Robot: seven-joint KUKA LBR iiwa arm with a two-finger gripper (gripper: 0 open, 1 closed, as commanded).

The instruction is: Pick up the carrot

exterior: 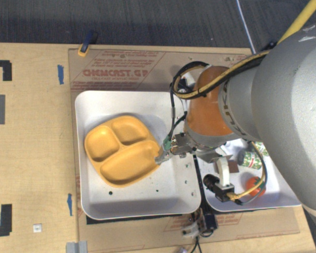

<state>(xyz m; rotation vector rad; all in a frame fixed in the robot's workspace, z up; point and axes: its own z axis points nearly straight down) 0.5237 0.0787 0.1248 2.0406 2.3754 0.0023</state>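
The arm (274, 94) reaches over the seam between the two white bins. Its gripper (166, 153) sits low in the left bin (89, 194), tip just beside the right edge of a yellow divided plate (121, 149); whether it is clenched or released cannot be told. The carrot (253, 186), a small orange piece, lies well to the gripper's right, in the right bin (284, 196), partly behind cables.

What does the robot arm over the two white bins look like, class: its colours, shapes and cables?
The thick rounded grey arm carries a broad orange band above the wrist. Black and yellow cables loop around that band, and another yellow cable runs along the upper arm.
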